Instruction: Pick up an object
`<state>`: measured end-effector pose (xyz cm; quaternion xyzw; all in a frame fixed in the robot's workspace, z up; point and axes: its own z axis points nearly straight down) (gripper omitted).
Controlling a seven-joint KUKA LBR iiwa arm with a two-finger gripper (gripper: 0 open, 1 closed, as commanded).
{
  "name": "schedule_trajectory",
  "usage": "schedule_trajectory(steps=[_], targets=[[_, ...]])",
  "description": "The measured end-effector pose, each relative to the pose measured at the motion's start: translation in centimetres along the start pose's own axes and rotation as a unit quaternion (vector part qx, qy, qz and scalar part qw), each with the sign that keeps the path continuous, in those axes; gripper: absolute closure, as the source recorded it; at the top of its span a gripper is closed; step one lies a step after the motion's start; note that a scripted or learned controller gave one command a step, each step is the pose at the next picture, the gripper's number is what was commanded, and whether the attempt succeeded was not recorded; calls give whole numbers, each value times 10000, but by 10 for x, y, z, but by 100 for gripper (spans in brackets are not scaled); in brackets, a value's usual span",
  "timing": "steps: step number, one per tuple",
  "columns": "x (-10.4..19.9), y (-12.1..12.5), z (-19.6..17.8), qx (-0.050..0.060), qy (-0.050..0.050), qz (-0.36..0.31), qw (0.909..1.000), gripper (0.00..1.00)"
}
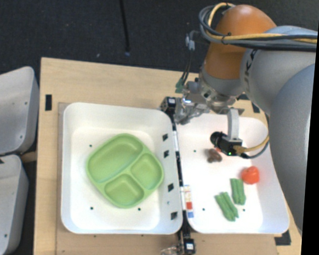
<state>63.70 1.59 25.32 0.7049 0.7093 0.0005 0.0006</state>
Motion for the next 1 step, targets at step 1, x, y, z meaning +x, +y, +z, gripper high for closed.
schedule_trajectory(steps=[1], targets=[[43,7,2,-5,0,2,10000,100]])
